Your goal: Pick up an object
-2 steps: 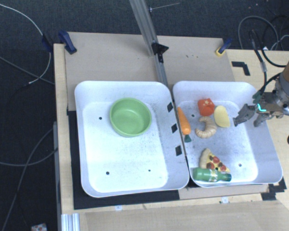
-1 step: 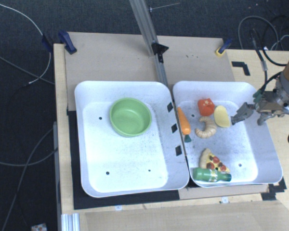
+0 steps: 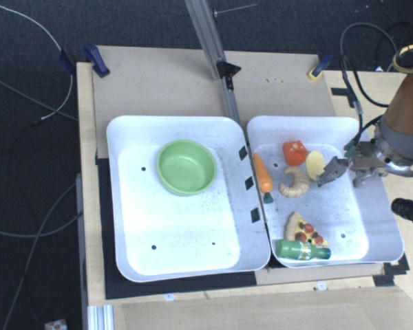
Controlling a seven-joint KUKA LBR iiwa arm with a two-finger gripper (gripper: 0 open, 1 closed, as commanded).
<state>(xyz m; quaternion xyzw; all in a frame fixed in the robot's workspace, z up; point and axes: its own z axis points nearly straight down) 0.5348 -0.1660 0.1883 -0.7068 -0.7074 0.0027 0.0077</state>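
We hover our gripper (image 3: 344, 172) over the right bin (image 3: 382, 218), its fingers spread wide and holding nothing. To do this well, we judge we should settle over one item, straddle it squarely and drop low before closing. The lemon (image 3: 314, 163) is the likeliest pick: it lies just left of the fingertip, beside the tomato (image 3: 294, 152) and croissant (image 3: 294, 184).
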